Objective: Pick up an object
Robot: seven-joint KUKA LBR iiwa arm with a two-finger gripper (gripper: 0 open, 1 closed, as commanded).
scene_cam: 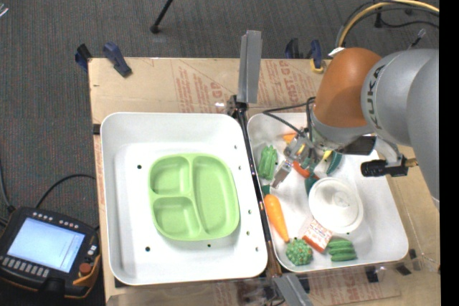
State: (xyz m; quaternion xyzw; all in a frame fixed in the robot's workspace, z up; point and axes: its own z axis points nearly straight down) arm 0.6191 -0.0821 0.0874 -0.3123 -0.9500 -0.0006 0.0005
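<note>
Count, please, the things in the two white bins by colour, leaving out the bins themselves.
Green: 4, the divided plate, the broccoli, and two green vegetable toys.
Orange: 2, the carrot and the small box.
White: 1, the bowl.
Total: 7 clearly seen; small items under the gripper are unclear.

One camera sits high above the bench [179, 86] and looks down at a slant. It is far enough to see both white bins, left bin [115, 154] and right bin [384, 215], plus some floor around.
</note>
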